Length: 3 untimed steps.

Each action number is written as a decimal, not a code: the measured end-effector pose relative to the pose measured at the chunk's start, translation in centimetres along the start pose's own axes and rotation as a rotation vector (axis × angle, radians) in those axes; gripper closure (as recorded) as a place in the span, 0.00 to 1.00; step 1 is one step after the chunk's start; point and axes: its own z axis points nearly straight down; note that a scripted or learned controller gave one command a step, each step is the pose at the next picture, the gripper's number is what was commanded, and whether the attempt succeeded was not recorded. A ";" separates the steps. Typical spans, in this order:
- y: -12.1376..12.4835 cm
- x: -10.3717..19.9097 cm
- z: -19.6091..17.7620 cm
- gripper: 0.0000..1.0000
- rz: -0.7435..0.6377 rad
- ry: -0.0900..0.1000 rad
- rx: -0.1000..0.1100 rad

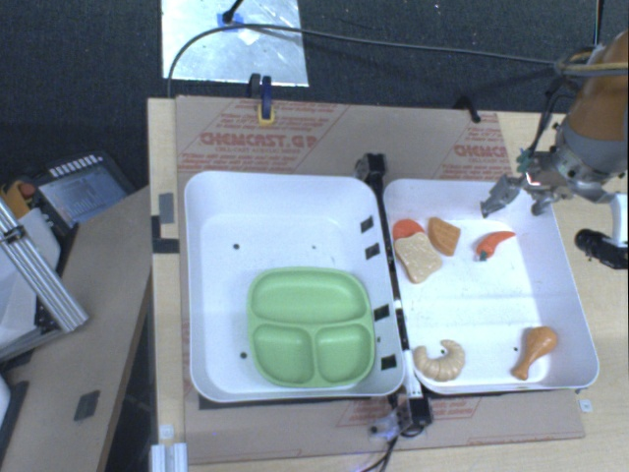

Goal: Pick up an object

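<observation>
Pincer (523,197) hovers over right bin (565,264), fingers apart, gripping nothing. Red pepper (493,243) lies just below it. Green tray (311,324) in left bin (211,264).

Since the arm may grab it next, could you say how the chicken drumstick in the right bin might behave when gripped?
The drumstick looks like moulded plastic, so probably stiff and light. Its rounded, tapering shape may slip from the fingers or roll when nudged.

The desk (162,293) carries a printed cardboard sheet (295,131); on that sit two white bins, the left bin (211,264) touching the right bin (560,273).
</observation>
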 end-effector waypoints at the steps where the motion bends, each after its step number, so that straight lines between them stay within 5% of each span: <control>1: 1.1 -0.3 5.1 0.00 -0.003 -0.001 -0.002; 2: 1.4 -0.3 9.7 0.00 -0.003 -0.001 -0.006; 3: 1.5 -0.4 8.4 1.00 -0.005 -0.005 -0.014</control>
